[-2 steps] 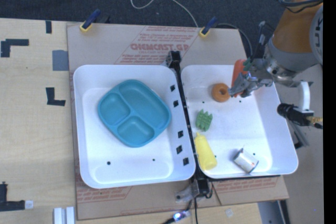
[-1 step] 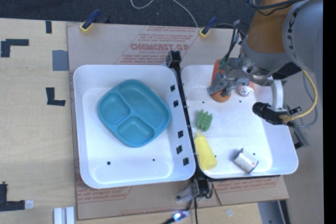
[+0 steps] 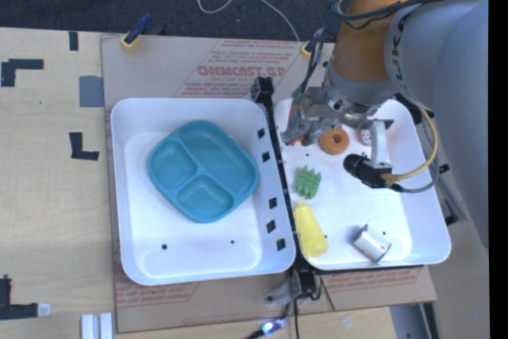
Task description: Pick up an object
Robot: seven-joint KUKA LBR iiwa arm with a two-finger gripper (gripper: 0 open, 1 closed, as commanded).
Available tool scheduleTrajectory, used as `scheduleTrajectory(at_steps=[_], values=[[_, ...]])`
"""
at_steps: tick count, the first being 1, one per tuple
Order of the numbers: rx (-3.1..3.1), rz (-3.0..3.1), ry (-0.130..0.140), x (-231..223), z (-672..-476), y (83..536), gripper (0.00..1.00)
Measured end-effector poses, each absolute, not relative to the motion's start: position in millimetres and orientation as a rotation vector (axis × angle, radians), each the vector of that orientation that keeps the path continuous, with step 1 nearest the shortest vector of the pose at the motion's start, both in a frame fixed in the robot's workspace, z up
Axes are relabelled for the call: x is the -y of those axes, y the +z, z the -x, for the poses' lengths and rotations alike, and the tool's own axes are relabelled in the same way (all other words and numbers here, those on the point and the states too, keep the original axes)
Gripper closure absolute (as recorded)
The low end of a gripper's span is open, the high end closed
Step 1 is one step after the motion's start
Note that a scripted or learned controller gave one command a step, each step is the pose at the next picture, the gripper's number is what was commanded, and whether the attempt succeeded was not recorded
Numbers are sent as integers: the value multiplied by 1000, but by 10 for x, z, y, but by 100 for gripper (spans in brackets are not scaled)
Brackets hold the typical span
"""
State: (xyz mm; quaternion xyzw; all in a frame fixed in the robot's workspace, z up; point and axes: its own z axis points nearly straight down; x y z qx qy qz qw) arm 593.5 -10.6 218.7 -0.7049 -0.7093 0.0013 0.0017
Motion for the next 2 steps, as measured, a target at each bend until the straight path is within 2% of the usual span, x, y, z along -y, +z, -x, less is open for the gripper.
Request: scheduleTrajectory(at_steps=[2], values=[[2227, 2213, 1, -900, -6074, 2330, 100]])
